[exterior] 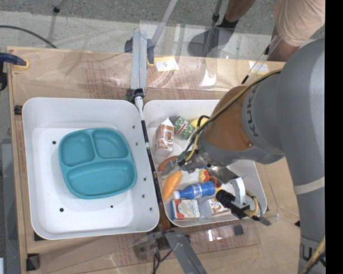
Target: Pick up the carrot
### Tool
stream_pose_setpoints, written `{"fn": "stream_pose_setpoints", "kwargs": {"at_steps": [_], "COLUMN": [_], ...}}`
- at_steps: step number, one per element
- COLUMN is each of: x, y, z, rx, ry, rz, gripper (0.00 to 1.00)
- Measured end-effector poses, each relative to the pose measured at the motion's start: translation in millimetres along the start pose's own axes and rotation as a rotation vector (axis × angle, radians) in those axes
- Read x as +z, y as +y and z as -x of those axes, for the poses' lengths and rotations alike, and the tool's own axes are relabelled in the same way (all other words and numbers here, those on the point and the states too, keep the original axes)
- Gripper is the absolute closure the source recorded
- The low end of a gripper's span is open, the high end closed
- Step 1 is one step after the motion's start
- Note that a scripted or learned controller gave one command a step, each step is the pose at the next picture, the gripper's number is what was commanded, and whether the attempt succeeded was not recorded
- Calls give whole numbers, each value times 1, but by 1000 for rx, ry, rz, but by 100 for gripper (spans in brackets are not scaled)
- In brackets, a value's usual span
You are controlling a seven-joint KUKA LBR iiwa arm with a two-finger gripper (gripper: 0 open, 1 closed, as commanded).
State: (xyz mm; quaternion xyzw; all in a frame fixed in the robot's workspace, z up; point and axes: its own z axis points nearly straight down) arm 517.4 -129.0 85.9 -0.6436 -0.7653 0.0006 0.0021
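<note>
The carrot point(171, 184) is a small orange piece lying near the left wall of the right bin point(262, 194), tilted, with its upper end toward a dark reddish item point(165, 164). My gripper point(184, 161) hangs low over the middle of that bin, just above and to the right of the carrot. The carrot rests on the bin floor, apart from the gripper. The grey arm with its orange band point(231, 135) covers much of the bin's right half.
Around the carrot lie a blue and white bottle point(196, 191), a white carton point(186, 209), a brown packet point(164, 137), a green item point(186, 128) and a red piece point(209, 179). The left bin point(40, 124) holds a teal divided plate point(97, 162).
</note>
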Motion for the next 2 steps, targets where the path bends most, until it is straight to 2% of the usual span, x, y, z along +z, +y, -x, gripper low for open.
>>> {"fn": "stream_pose_setpoints", "kwargs": {"at_steps": [1,2], "x": [-11,-100], "y": [0,-50], "z": [2,-55], "rx": [0,-238], "ry": [0,-1], "rz": [0,3], "gripper": [100,100]}}
